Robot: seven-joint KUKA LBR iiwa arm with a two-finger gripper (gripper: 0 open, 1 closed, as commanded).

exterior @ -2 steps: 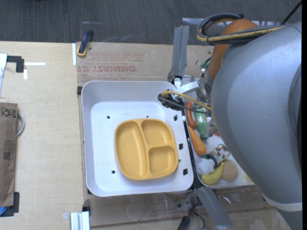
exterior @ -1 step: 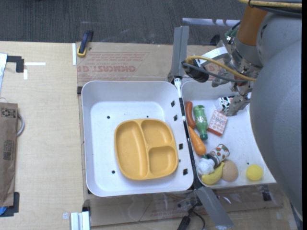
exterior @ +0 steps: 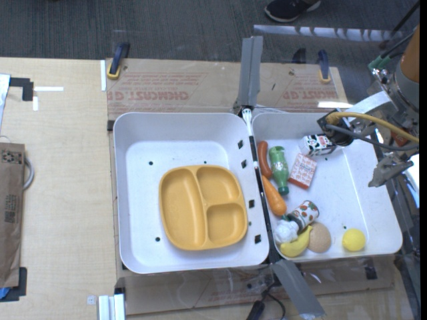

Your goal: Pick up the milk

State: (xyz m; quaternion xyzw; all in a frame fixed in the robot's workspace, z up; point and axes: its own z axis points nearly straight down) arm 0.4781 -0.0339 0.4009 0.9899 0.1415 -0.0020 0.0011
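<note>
Banana [exterior: 295, 244] lay well clear of the fingers [exterior: 387, 172], whose spread could not be told, while milk [exterior: 317, 143] sat near them ungrasped, the pick yet undone.

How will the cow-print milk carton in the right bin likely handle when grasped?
The milk carton looks small and toy-like, so it is probably light and stiff. Its boxy faces make rolling unlikely. It seems to lie on its side on the smooth right bin floor, so a nudge may slide it.

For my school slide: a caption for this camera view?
Robot arm at the right bin, milk carton lying among toy food.
</note>
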